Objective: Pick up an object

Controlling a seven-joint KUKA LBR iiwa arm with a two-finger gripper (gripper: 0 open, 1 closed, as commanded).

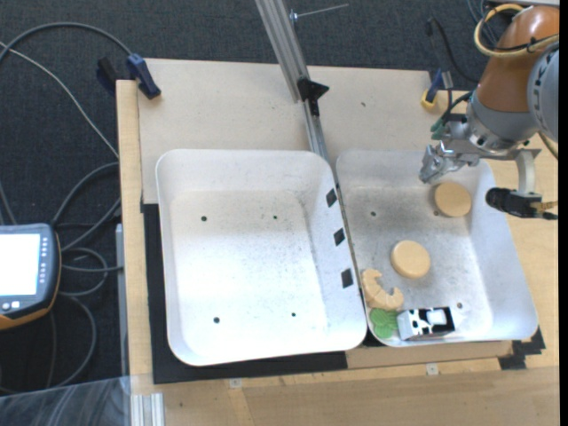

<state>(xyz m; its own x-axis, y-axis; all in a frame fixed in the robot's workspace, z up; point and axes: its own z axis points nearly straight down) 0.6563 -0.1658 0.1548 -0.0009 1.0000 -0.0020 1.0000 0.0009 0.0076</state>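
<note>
My pincer (432, 169) hangs near the right bin's (497, 264) far edge — beside a tan disc (453, 200); open or clenched, I cannot tell. Descending off-centre could nudge the disc away.

Even, bright overhead light. White bins (240, 256) glare mildly, washing out rims. Soft faint shadows under arm (510, 87) and along bin walls. Dark floor (53, 25) underexposed. Whole picture slightly soft, grainy; small details blurred.
</note>
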